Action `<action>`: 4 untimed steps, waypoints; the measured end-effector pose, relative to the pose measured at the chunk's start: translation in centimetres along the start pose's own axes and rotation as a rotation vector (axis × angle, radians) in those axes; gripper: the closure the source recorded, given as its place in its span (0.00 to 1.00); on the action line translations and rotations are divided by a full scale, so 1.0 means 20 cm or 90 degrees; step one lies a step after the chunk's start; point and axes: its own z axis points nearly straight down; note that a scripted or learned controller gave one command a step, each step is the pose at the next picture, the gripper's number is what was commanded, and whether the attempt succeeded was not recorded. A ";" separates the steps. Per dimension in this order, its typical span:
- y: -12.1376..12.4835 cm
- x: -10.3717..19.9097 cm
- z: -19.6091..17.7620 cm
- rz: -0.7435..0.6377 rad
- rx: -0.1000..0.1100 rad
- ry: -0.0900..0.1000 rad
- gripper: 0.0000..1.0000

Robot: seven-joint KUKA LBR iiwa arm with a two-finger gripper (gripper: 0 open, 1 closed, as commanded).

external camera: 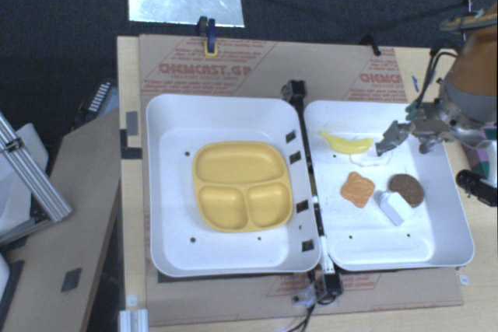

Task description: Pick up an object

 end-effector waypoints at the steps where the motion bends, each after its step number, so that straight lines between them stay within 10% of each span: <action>1: 0.01 0.00 -0.03 -0.002 -0.008 -0.001 0.00; 4: 0.04 0.00 0.74 0.000 -0.008 -0.001 0.00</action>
